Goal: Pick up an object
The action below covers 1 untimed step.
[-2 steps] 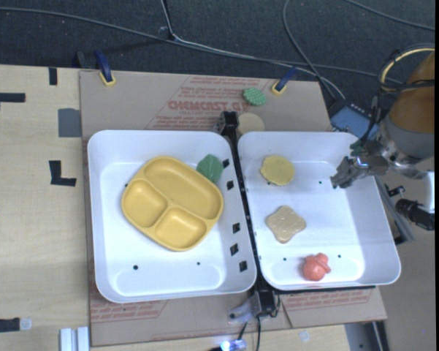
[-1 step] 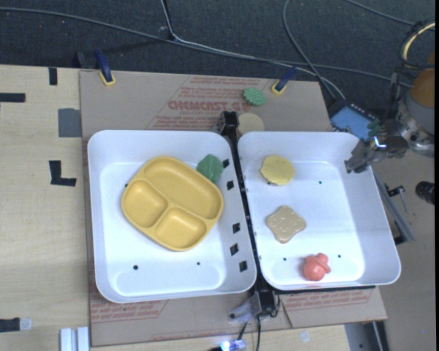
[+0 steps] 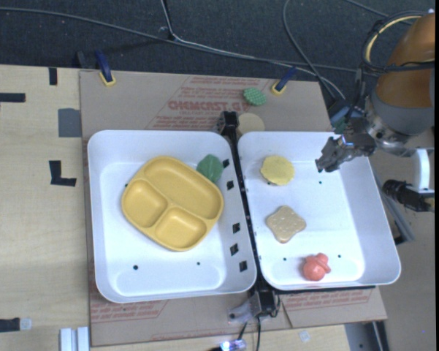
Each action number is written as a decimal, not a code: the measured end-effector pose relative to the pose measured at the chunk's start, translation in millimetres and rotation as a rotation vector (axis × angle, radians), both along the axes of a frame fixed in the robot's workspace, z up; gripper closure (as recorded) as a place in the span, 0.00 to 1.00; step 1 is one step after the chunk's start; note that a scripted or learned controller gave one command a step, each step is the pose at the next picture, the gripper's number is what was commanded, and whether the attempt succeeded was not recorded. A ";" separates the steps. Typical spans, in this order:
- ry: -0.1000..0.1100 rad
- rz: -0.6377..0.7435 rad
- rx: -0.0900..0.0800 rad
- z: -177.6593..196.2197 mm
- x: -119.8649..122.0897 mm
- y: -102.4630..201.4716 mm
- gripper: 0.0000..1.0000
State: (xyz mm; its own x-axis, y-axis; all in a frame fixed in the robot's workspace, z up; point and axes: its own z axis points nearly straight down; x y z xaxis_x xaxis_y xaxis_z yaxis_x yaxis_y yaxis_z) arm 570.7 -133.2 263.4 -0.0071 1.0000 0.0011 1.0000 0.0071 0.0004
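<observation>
Red toy (image 3: 315, 267): small, lumpy, red-orange; long axis runs roughly 2 to 8 o'clock; lies at about 5 o'clock in the right bin (image 3: 372, 218).
Tan piece (image 3: 285, 224): flat, lobed, near the bin's middle.
Yellow disc (image 3: 277, 170): round, at 11 o'clock in that bin.
Left bin (image 3: 102, 218): holds a yellow tray (image 3: 172, 202) with a green piece (image 3: 211, 167) at its 1 o'clock edge.
Gripper (image 3: 329, 161): at the right bin's 1 o'clock edge, tilted toward 8 o'clock, nothing seen in it; jaw opening cannot be told.

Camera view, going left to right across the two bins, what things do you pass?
Yellow divided tray → green piece at its upper right edge → tan cracker-like piece → red toy → claw over the right bin. The round yellow piece overlaps the tan one in order.
</observation>
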 end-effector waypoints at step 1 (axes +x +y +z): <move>0.002 -0.002 0.000 -10.4 10.1 44.8 1.00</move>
